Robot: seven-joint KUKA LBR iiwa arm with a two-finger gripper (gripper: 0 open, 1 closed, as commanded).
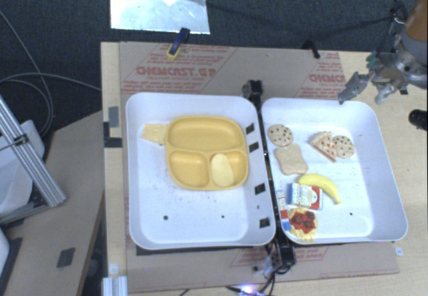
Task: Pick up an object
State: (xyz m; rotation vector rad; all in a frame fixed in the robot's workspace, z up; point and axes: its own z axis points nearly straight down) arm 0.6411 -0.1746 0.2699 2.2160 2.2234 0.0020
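Observation:
My gripper (pixel 366 89) hangs above the far right corner of the right bin (pixel 381 154), open, with nothing between its fingers. Below it in that bin lie a chocolate-chip cookie (pixel 280 134), a pale bread slice (pixel 291 159), a pizza slice (pixel 323 143) with a second cookie (pixel 343 146) resting against it, a banana (pixel 322 186), a small carton (pixel 304 196) and a waffle with red berries (pixel 303 222). All of them sit well below and to the left of the gripper.
The left bin (pixel 144 208) holds a yellow divided plate (pixel 204 141) with a pale oval item (pixel 223 169) in its lower right compartment. A cheese slice (pixel 154 133) lies beside the plate. Black clips (pixel 255 148) run along the seam between the bins.

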